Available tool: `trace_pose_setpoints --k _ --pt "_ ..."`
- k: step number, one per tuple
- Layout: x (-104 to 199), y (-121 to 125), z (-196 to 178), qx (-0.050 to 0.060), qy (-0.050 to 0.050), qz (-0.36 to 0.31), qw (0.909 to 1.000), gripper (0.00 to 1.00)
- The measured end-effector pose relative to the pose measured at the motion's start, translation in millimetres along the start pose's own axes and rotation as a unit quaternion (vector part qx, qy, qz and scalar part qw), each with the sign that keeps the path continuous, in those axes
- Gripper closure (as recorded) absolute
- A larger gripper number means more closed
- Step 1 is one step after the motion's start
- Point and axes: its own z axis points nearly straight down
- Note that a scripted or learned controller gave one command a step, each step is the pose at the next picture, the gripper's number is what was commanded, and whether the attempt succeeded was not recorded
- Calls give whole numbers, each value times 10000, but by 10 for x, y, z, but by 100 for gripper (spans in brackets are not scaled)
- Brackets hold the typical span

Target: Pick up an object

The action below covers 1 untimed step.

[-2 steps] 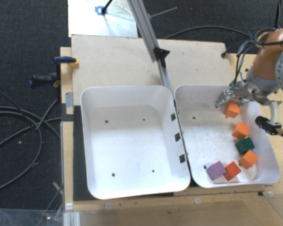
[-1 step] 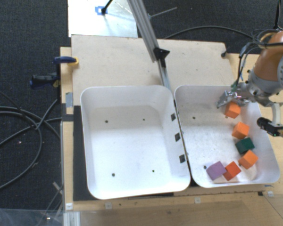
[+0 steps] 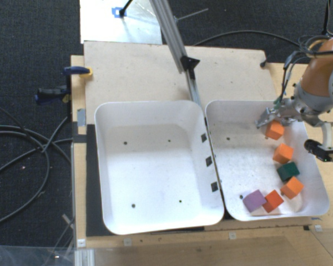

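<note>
My gripper hangs over the back part of the right bin, reaching in from the right. An orange block sits between its fingertips, and the gripper is shut on it. More blocks lie along the right side of that bin: an orange one, a dark green one, another orange one, a red-orange one and a purple one near the front rim.
The left bin stands beside the right one, with a shared divider between them. A slanted metal pole crosses above the back of the bench. Cables lie on the floor at left.
</note>
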Motion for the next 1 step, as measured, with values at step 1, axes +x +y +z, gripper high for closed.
trace_pose_setpoints --k 1 --pt "45 28 -4 31 -38 0 10000 0"
